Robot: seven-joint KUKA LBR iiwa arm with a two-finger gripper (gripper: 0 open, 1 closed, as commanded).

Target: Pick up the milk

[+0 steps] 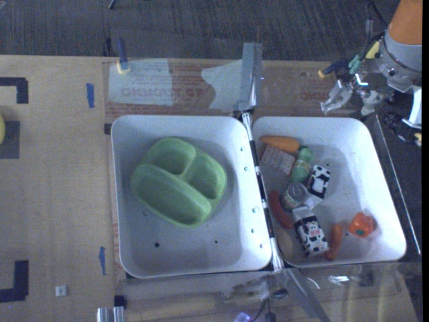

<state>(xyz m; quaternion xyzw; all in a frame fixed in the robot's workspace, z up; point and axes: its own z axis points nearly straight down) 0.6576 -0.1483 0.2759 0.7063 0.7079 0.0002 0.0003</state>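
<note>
Two cartons with black-and-white cow patches lie in the right bin (382,180). The smaller milk carton (319,180) is near the bin's middle, beside a green bottle (303,161). The larger milk carton (310,235) lies near the front wall, with a red strip at its top end. My gripper (350,100) hangs beyond the right bin's back right corner, over the bench rather than the bin, well away from both cartons. Its fingers (334,103) stand open with nothing between them.
Also in the right bin are a carrot (281,143), a brown box (277,159), a tin can (293,194), a red sausage-like piece (280,210), an orange toy (362,225) and a small orange-red piece (335,241). The left bin (134,247) holds a green divided plate (178,180).
</note>
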